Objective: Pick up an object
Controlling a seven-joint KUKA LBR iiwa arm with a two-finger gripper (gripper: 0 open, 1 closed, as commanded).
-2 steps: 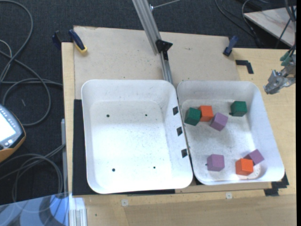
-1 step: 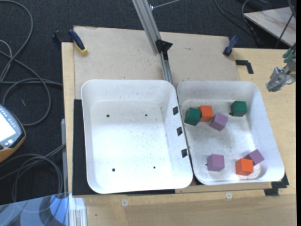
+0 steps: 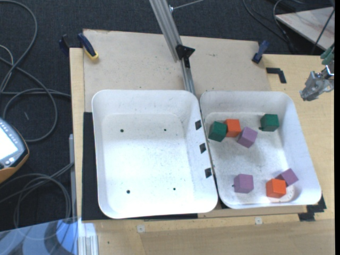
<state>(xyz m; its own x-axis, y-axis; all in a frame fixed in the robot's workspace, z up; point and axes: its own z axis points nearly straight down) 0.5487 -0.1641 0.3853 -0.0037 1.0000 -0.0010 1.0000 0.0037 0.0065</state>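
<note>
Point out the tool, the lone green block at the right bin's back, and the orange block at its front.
tool (image 3: 317, 85), camera view, on its grey tip past the right bin.
green block (image 3: 270, 122), camera view, on its top face.
orange block (image 3: 275, 187), camera view, on its top face.

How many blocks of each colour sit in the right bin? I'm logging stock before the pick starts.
Green blocks: 2
Orange blocks: 2
Purple blocks: 3
Total: 7, all in the right bin.
</note>
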